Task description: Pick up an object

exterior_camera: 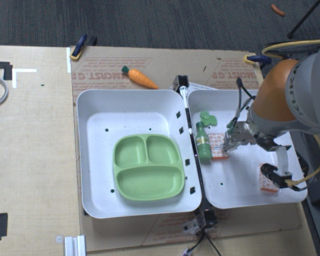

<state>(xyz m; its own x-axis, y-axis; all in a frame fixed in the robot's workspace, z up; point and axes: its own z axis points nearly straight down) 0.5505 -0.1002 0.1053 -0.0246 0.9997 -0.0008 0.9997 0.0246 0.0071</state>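
Observation:
In the right bin (240,188), a green bottle (204,143) lies along the left wall. A small green leafy piece (207,119) sits just above it, and a red-and-white packet (217,146) lies to its right. My gripper (229,143) is low in this bin, at the packet's right edge. The wrist hides whether it touches the packet. Another orange-and-white packet (268,184) lies near the bin's right side, partly under a black part of the arm.
The left bin (93,143) holds a green divided plate (148,167). A toy carrot (140,78) lies on the cardboard behind the bins. Black clips (181,82) join the bins at back and front. The grey and orange arm (288,97) covers the right bin's far right corner.

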